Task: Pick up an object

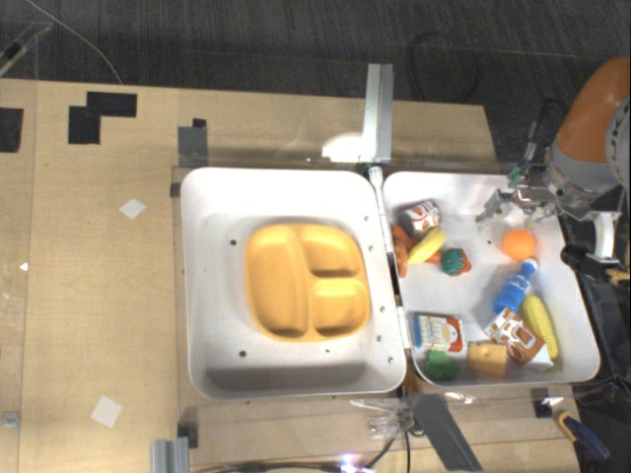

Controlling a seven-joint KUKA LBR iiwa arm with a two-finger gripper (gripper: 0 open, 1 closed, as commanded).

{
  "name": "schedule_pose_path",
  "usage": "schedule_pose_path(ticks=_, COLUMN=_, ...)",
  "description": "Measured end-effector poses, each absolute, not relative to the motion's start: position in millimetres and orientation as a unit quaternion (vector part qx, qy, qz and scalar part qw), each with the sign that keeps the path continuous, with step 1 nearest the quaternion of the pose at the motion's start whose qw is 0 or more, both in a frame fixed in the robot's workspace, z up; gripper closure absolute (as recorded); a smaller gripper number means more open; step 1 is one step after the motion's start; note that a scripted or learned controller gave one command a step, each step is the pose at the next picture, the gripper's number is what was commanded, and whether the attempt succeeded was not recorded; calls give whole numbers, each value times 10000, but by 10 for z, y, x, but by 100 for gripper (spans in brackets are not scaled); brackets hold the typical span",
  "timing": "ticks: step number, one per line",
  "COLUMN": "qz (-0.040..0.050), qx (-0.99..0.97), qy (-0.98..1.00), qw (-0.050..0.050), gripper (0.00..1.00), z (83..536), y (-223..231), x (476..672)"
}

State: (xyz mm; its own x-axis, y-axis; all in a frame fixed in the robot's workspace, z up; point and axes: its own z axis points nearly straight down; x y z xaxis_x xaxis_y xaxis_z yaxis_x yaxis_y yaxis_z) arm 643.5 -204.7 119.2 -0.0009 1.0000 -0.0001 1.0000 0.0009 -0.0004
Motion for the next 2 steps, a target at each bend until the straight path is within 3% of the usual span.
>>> schedule_pose_path(ticks=1, qz=-18, qx=-6977, qy=-7164, qw=-21, gripper=0, z=856, y=-2033, x=6578)
schedule_pose_path(ticks=2, qz=-13, qx=-4849, qy=-8746, qw=-35, gripper=0, z=862, y=-2054, x=6411)
